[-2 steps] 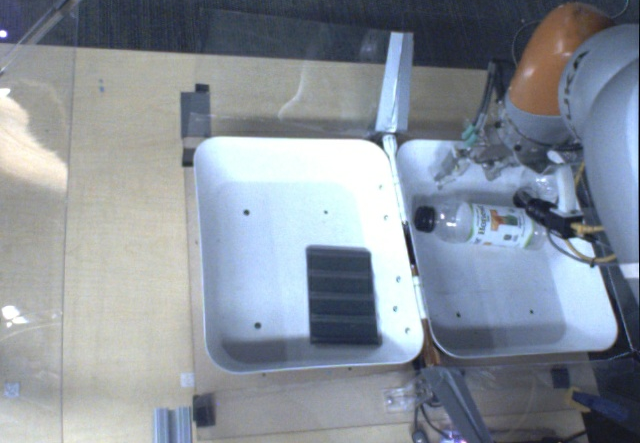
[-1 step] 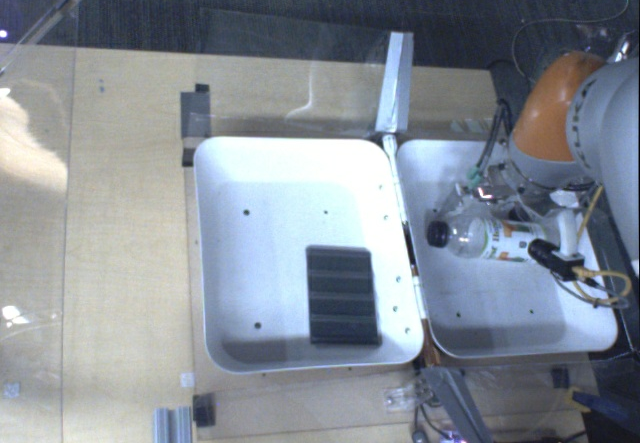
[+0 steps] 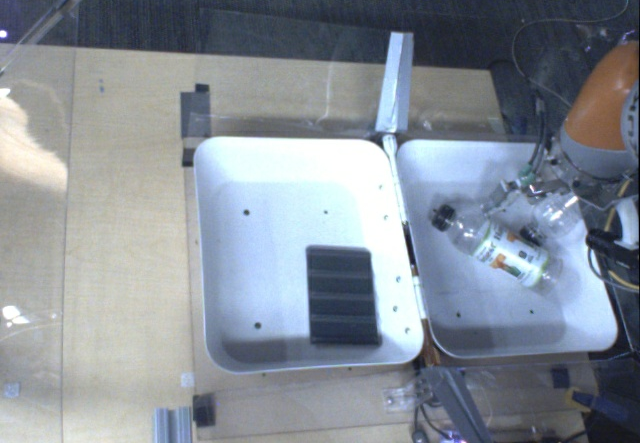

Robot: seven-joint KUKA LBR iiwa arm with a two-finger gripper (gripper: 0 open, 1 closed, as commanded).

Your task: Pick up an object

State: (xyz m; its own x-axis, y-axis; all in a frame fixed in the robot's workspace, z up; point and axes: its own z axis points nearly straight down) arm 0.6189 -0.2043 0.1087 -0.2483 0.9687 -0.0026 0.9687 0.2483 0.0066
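Note:
A clear plastic bottle (image 3: 495, 246) with a black cap and a green-and-white label lies on its side in the right bin (image 3: 470, 331), cap pointing left. My gripper (image 3: 531, 203) hangs just over the bottle's upper right part, reaching in from the right under the orange wrist band. Its fingers stand apart, open, with the bottle's body below them and nothing lifted. A black ribbed rectangular block (image 3: 341, 295) lies flat in the left bin (image 3: 240, 181), toward its front right.
The two bins meet at a ridge (image 3: 405, 241) in the middle. A metal post (image 3: 394, 81) stands behind that joint. Cables hang at the right edge near the arm. Bare wooden bench lies to the left.

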